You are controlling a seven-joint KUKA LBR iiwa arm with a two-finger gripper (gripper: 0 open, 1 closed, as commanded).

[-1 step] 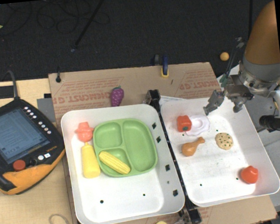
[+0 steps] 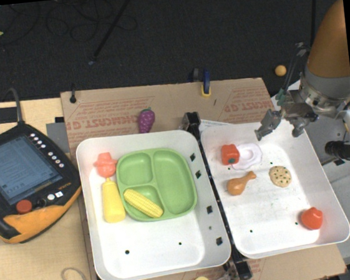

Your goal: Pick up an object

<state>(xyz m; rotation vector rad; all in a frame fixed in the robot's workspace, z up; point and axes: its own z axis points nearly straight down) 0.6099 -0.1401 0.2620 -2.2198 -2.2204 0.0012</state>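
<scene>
A: Gripper?
B: My gripper (image 2: 281,122) hangs over the right bin's (image 2: 334,212) far right corner, fingers spread, nothing between them.
A: Objects?
B: Red pepper (image 2: 229,154) nearest, by a white ring (image 2: 251,154); drumstick (image 2: 240,183), cookie (image 2: 280,175), tomato (image 2: 311,218). Left bin (image 2: 151,258): green tray (image 2: 167,181), corn (image 2: 143,203).

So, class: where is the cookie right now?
The cookie lies in the right bin, just right of the drumstick and below the gripper.

Dark carpet (image 2: 150,32), wooden bench (image 2: 27,272), cardboard sheet (image 2: 171,105)
</scene>
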